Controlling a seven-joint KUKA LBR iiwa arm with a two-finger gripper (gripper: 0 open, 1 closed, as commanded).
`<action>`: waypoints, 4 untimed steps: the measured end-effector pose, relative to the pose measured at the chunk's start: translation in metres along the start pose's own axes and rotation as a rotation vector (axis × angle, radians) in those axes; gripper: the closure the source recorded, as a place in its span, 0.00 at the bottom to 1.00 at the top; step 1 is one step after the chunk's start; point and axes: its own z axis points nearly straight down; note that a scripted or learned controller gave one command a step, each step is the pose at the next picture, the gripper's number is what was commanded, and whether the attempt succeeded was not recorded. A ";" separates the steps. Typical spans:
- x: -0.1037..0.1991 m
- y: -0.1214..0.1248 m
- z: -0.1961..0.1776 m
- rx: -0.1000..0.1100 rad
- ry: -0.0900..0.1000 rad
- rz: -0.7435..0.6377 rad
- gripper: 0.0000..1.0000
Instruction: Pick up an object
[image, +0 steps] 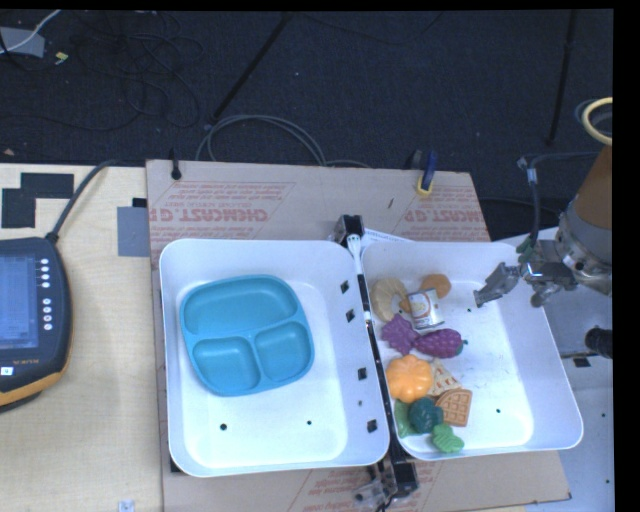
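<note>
Far left on the table (80, 430) there's a control tablet (25, 315) with a lit screen and an orange edge, its cable running up toward the dark floor at the back. A sheet of cardboard (300, 205) with red printing sits under both bins.

The left bin (250, 440) holds just a blue divided plate (246, 333) with three compartments, sitting toward the bin's left half and tilted a bit. A black clip strip (362, 330) runs down the seam where the two bins meet.

The right bin (530, 400) has all the toy food, bunched up against its left wall. From the top: a tan shell-like piece (389, 296) and a brownish round piece (436, 285), with a small silver and white can-like thing (424, 309) between and just below them. Under that is a purple grape bunch (425, 340), then an orange fruit (409, 378) touching a waffle (452, 405), a dark teal round thing (425, 414) and a small green piece (447, 438) at the bottom. They're all packed close, so most pieces touch a neighbour. The right half of this bin is bare white.

The end effector (505, 280) hangs over the upper right part of the right bin, well apart from the pile, with nothing between its fingers. One dark finger (492, 286) points down-left toward the food; the opening looks fairly narrow, but honestly I can't tell for sure from this angle. The arm (598, 200) comes in from the right edge, orange band up top, cables (535, 200) looping off it.
</note>
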 end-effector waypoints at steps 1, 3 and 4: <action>0.024 0.034 0.117 -0.002 -0.001 0.001 0.00; 0.019 0.077 0.136 0.002 0.001 -0.006 1.00; 0.114 0.048 0.041 -0.001 0.003 -0.005 1.00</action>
